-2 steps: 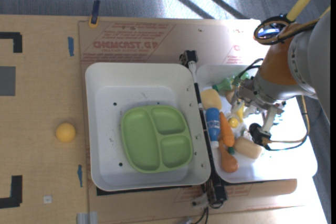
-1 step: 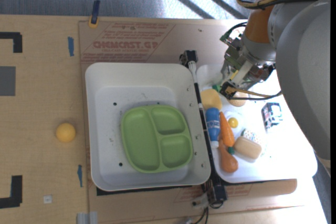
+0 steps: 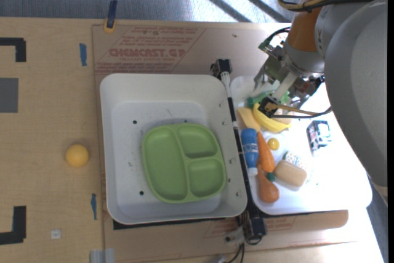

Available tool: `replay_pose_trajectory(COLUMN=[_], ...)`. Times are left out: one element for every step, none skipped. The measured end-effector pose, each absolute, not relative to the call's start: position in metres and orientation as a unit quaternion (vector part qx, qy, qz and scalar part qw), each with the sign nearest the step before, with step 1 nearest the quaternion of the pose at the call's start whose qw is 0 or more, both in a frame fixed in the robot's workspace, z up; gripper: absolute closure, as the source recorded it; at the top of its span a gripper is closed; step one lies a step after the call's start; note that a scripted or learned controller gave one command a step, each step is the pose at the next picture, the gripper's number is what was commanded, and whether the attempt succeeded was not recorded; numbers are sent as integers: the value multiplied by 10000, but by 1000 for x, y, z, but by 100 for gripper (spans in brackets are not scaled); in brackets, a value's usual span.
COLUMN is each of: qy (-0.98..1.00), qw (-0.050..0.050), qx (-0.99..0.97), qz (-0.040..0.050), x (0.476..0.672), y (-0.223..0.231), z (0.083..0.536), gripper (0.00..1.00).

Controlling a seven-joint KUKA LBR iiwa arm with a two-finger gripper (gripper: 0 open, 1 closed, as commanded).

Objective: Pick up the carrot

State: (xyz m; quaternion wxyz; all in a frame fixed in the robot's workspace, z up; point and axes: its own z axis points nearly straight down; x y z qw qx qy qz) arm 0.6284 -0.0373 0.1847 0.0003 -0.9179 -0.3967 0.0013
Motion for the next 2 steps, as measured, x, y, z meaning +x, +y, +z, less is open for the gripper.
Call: replay_pose_trajectory(qy=[-4216, -3141], qw=[28, 38], qx=[-9068, -9494], qz=[32, 54], x=[536, 529], y=[-44, -97], z=[184, 120], gripper=[0, 0])
